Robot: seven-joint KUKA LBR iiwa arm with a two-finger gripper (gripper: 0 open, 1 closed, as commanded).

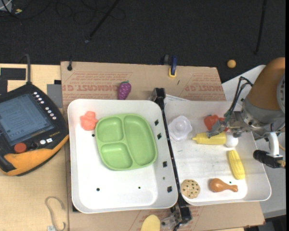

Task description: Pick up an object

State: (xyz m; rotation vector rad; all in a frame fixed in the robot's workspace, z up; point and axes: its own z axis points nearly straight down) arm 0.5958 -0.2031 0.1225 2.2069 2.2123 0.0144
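My gripper [225, 127] is low over the upper right part of the right bin [263, 194], with the grey and orange arm [269, 93] behind it. It sits just right of a red toy [210, 121] and right above a yellow toy [210, 139]. A small white ball [232, 141] lies beside the yellow toy. Further down the same bin lie a corn cob [236, 164], a drumstick [222, 185] and a cookie [190, 188]. A clear cup [179, 127] lies at the bin's left side. I see nothing lifted.
The left bin [86, 196] holds a green divided plate [125, 142] and a pink toy [88, 121]. Purple grapes [124, 90] lie on the cardboard behind it. A teach pendant [24, 124] rests at the far left. A yellow object [151, 223] lies below the bins.
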